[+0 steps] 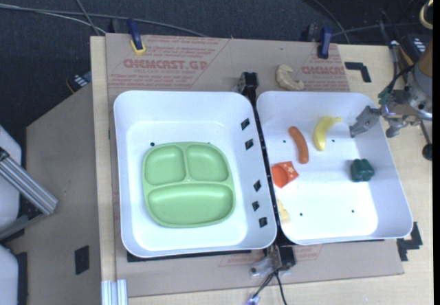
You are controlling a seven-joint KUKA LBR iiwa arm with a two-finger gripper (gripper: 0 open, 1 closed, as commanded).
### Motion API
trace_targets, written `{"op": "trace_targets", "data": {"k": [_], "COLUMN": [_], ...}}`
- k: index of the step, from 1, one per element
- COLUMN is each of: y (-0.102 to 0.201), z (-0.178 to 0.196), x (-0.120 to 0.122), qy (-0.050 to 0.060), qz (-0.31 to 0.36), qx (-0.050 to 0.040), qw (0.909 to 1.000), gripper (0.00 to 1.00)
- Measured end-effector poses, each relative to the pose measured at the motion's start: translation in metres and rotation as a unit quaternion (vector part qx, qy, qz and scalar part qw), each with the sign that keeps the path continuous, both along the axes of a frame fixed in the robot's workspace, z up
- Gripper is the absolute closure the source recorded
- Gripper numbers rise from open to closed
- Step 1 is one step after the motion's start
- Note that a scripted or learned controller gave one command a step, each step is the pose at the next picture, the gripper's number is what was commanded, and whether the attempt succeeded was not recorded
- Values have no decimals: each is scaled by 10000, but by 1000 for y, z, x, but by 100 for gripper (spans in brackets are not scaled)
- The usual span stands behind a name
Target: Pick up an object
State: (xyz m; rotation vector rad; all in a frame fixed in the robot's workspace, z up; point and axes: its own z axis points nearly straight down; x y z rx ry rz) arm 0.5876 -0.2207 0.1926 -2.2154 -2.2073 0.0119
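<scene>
Reaching in from the right edge, grey arm [421, 84] held low over the far right corner of the right shallow white bin [385, 218], wrist angled toward the bin's interior. Two-finger gripper [377, 122] at the bin's right rim, one grey finger [361, 123] slanting down and left over the white floor, a second finger near the rim at the right; spread apart, nothing between them. Just left of the gripper, apart from it, a yellow banana-shaped toy [324, 131], lying curved on the bin floor. Beside that, further left, an orange-red sausage-shaped toy [299, 143], lying at a slant. Below it, a red-orange wedge-shaped piece [284, 174] near the bin's left wall, and a small pale yellow bit [282, 212] lower along the same wall. Below the gripper, near the right wall, a dark green lumpy object [361, 170], untouched. In the left shallow white bin [130, 118], a light green three-compartment plate [188, 184], lying flat. On the tan bench [172, 56] beyond the bins, a beige curved lump [289, 76], outside both, close to the right bin's far rim.
</scene>
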Motion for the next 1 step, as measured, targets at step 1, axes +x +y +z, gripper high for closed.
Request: {"op": "trace_targets", "data": {"k": [1], "y": [1], "z": [9], "x": [4], "qy": [-74], "qz": [21], "qx": [-20], "qw": [10000], "gripper": [0]}}
